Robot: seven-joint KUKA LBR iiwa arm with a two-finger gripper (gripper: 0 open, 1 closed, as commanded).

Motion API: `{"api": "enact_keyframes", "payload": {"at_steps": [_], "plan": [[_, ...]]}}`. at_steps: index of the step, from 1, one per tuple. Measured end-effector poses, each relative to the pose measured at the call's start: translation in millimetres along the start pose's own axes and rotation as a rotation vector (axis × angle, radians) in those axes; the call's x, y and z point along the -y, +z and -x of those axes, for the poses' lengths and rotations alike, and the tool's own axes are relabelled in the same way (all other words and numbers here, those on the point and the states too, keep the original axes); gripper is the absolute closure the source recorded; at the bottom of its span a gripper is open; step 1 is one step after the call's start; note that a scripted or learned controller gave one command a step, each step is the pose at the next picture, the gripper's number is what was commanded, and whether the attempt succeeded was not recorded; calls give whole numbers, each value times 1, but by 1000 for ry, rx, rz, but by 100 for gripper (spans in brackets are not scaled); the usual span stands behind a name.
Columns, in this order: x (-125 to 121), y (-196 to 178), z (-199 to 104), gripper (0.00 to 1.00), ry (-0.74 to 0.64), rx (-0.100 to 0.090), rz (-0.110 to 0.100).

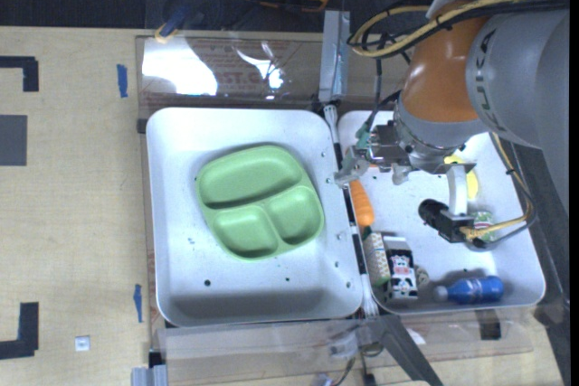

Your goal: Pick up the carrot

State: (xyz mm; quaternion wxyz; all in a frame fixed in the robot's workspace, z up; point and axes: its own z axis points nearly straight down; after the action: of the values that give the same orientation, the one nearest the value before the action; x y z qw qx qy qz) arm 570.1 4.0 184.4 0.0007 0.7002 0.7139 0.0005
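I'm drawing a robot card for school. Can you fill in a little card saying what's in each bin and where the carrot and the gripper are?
left bin: shallow white bin holding a green plastic plate with three sections
right bin: shallow white bin holding the things below
carrot: small orange carrot, lying along the right bin's left wall
other things: black-and-white small box, blue bottle-shaped thing, yellow-and-white thing
gripper: two-finger gripper right by the carrot's far end
carrot picked up: not yet
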Motion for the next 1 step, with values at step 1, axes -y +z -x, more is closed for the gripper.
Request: {"api": "enact_keyframes", "payload": {"at_steps": [1], "plan": [[41, 0, -1, 0, 11, -1, -4]]}}
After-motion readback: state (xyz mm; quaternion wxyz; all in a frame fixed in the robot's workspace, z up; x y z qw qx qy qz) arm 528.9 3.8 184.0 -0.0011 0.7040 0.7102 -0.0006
